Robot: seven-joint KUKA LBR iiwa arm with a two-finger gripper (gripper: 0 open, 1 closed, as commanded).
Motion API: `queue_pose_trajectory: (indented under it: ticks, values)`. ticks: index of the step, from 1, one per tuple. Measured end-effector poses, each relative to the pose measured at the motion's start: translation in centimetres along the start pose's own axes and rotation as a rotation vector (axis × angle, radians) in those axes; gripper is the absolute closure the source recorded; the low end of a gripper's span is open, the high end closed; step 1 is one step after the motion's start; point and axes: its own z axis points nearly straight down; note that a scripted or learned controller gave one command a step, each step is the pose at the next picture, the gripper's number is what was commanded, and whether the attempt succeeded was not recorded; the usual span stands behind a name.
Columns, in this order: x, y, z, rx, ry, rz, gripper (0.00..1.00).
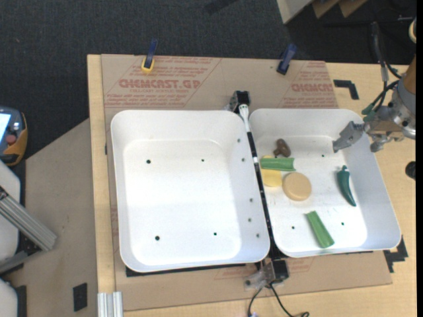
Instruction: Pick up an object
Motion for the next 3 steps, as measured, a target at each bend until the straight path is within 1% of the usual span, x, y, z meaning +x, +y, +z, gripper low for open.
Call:
queue_pose_trajectory:
  ticks: [1,2,3]
  values:
    - [0.7,8.8,-11.6,-0.019,-0.006,-0.006,0.00]
    - [-3.4,4.3,-26.6,-0.019,-0.010,0.005,0.00]
    - [-3.0,4.5,-26.5,-0.006,-0.005,-0.001,1.00]
